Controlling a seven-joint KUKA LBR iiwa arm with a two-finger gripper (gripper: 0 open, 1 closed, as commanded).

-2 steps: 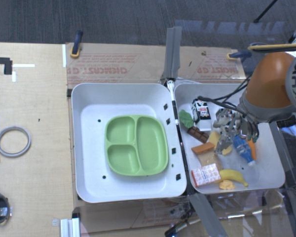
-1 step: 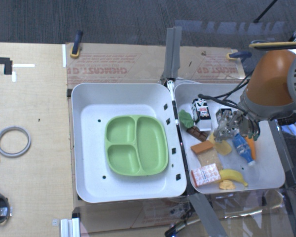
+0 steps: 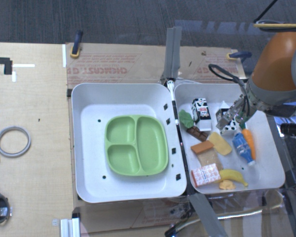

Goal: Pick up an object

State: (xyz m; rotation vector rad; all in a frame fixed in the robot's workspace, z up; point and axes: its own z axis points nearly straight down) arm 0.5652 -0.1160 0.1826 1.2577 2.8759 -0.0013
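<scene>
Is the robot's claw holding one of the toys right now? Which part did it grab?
It can't be told. The two-finger gripper hangs low in the right white bin, right by a small black-and-white spotted box, but no toy clearly sits between its fingers.

The right bin [image 3: 266,181] is crowded: milk carton [image 3: 202,108], carrot [image 3: 249,142], blue bottle [image 3: 241,148], banana [image 3: 234,176] and red-and-white box [image 3: 205,174] lie close together, with bare floor mostly along its far edge. In the left bin [image 3: 84,132], the green divided plate [image 3: 136,145] fills the middle, with open white floor around it.
</scene>
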